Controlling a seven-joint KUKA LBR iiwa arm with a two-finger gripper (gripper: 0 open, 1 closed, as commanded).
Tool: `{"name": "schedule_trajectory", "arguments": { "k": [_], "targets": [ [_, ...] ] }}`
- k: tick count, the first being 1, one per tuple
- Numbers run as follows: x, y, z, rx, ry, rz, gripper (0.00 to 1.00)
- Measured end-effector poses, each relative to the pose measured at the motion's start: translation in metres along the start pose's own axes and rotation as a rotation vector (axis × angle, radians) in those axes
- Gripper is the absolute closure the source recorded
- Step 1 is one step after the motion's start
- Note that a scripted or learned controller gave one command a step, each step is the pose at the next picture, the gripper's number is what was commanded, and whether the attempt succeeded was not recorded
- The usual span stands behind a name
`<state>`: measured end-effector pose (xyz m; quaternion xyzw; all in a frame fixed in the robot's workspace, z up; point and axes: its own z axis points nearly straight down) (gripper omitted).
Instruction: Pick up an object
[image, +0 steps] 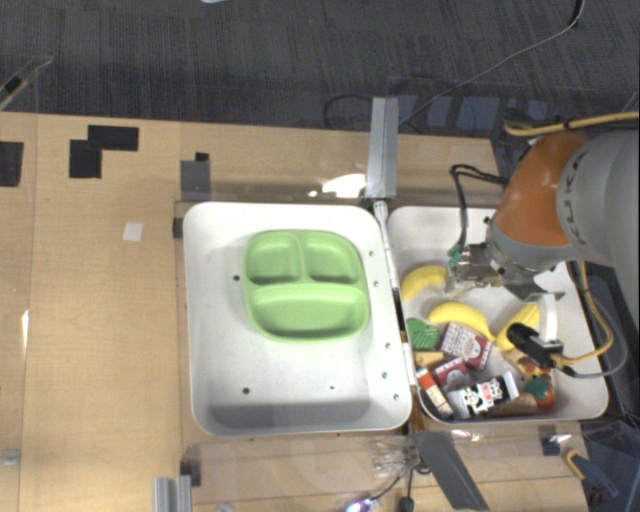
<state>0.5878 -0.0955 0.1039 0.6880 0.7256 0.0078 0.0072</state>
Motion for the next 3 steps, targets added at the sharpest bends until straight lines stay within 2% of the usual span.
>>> {"name": "schedule_trajectory", "arguments": {
  "k": [1, 2, 3],
  "targets": [
    [0.0, 0.0, 0.0, 0.0, 0.0, 0.0, 0.0],
    [-0.045, -0.019, 0.012, 0.007, -0.002, 0.052, 0.0],
    [-0.043, -0.016, 0.0, 0.0, 0.001, 0.05, 1.0]
  ]
}}
